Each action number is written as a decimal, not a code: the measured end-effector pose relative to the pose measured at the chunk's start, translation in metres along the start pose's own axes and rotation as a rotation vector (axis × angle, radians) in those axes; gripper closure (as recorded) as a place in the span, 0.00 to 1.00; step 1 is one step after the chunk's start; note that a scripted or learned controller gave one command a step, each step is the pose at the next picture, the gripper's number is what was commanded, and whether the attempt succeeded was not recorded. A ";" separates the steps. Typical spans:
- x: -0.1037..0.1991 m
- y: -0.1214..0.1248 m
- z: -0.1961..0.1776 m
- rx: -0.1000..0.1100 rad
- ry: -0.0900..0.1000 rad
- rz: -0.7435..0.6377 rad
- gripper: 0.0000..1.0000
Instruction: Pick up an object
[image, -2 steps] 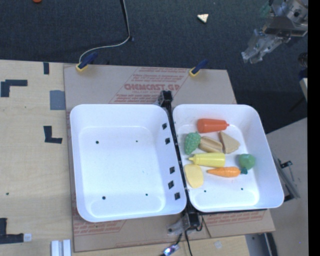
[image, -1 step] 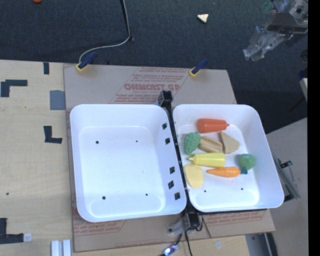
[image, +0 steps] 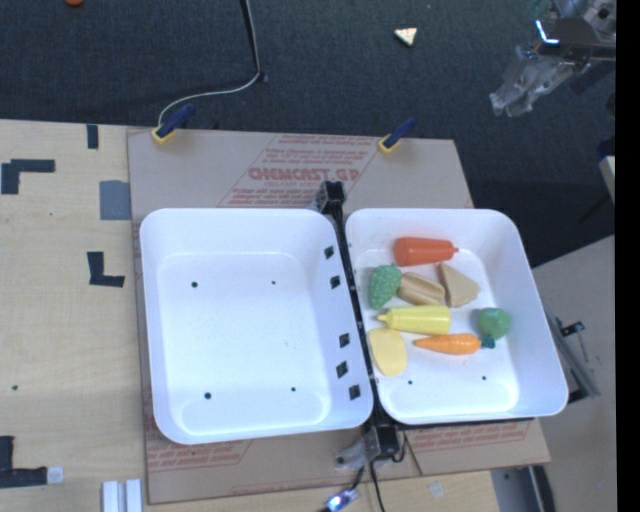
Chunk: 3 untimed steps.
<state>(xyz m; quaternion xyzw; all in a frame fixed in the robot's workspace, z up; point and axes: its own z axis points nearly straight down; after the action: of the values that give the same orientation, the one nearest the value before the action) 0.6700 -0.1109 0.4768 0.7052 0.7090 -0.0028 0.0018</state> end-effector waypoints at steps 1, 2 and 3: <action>0.000 0.000 -0.010 0.000 -0.001 -0.001 1.00; 0.001 0.001 -0.020 0.000 -0.002 -0.002 1.00; 0.002 0.001 -0.030 0.000 -0.004 -0.003 1.00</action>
<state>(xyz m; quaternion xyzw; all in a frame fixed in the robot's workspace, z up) 0.6711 -0.1092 0.5064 0.7042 0.7100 -0.0043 0.0029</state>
